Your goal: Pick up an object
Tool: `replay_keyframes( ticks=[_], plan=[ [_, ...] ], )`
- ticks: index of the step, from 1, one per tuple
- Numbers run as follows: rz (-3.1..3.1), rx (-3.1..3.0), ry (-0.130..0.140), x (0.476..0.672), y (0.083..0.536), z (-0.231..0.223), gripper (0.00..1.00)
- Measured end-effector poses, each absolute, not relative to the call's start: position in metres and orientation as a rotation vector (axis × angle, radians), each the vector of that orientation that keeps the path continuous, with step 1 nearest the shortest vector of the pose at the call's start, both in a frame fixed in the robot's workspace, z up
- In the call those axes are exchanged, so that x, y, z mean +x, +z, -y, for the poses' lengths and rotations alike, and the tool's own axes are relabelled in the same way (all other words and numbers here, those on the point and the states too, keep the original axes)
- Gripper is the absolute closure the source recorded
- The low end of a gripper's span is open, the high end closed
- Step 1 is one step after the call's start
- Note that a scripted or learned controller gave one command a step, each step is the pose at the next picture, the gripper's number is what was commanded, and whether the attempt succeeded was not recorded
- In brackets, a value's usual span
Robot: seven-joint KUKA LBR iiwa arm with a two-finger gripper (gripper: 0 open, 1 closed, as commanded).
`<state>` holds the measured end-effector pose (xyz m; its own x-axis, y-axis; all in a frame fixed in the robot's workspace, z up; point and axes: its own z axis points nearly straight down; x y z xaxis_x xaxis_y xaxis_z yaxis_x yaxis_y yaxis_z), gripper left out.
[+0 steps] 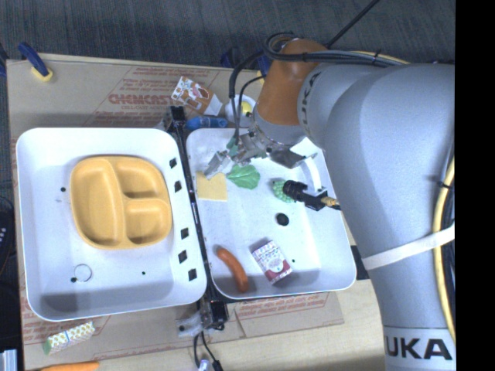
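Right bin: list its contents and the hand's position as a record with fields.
bin: shallow white right bin
hand: over the bin's far left part
beside hand: green leafy piece, flat yellow square slice
middle: green and black tool-like item, small black disc
near edge: orange-red sausage, small red and white carton

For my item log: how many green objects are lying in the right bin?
2. A green leaf-like piece lies near the top of the bin, beside the yellow slice. A green round item lies to its right. The arm may hide others.
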<state>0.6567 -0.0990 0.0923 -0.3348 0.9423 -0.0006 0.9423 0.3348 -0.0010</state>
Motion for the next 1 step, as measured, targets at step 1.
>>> replay_keyframes(
  ticks=[1],
  plan=[
    [2.346,-2.087,0.003,0.6531,0.0919,0.0991,0.00]
  ],
)
